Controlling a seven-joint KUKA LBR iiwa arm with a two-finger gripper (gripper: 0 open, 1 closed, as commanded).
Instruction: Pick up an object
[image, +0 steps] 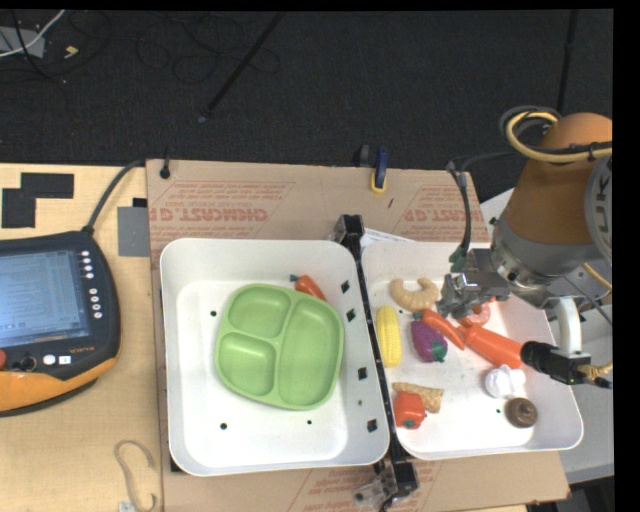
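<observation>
Orange and plastic-looking, the carrot (478, 339) is lying in the right bin (560, 435), slanting from beside the purple toy (430, 342) toward the white piece (503, 381). The end effector (462, 290) is hovering just above its thin end; whether it is released or clenched I cannot tell. Judging by its sheen, the carrot is probably light, stiff and a little slippery, so taking it across the thicker middle looks safest. Nearby, the corn (388, 335) and bagel (414, 293) are crowding the approach.
</observation>
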